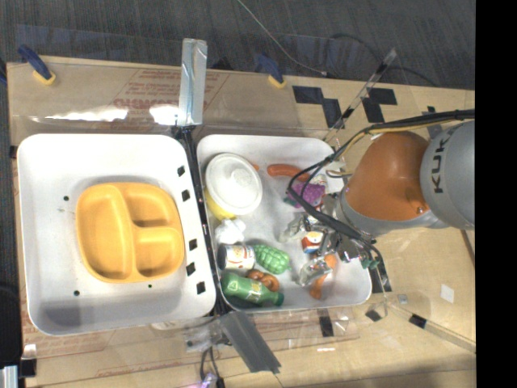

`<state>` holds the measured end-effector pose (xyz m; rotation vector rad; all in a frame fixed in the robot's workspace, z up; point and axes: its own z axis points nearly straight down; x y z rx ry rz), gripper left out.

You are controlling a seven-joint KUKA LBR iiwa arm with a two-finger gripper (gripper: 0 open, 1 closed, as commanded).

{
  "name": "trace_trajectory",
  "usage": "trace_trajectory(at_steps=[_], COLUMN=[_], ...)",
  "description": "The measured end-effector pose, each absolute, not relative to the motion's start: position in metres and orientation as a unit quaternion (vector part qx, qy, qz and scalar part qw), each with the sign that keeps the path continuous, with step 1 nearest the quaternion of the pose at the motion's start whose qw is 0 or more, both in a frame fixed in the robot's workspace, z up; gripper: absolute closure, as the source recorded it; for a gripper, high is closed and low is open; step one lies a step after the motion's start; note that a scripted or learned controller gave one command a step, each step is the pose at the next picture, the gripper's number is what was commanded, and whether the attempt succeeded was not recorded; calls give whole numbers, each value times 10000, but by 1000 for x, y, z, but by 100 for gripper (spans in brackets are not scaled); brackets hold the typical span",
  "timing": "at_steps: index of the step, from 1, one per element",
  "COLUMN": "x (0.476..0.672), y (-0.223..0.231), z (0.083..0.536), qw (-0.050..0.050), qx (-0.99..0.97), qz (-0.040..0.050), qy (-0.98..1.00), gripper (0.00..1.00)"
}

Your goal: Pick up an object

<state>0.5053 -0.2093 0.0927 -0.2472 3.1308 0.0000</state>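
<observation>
The left bin (48,217) holds a yellow divided tray (129,231), lying flat near the middle with its compartments facing up. Between the two bins runs a dark seam, and a strip of silvery tape (192,83) stands up from the cardboard behind it. The right bin (275,145) is crowded. At its back left corner sits a white round lid or bowl (235,182) resting on something yellow, with a small orange sausage-shaped piece (282,170) just beside it toward the right. Along the front of this bin lie a green bottle (252,290) on its side, a white can with a label (238,257) just behind it, and a bumpy green toy (272,258) touching that can on its right. A purple object (309,191) lies further right, partly under black cables. The gripper (317,249) is down inside the right bin, among small orange, white and clear items near the bin's front right, but clutter and cables hide it, so whether the fingers are apart or together cannot be told, nor whether anything sits between them. Above it the arm's orange band (388,178) and grey link (456,176) reach in from the right.
</observation>
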Motion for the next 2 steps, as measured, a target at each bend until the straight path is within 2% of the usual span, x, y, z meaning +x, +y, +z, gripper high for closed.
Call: trace_trajectory(at_steps=[1,2], x=[494,515], y=[-209,-208], z=[92,93], qw=[2,16], qx=[-1055,-1650], qz=[2,-3], qy=[9944,9863], gripper=[0,0])
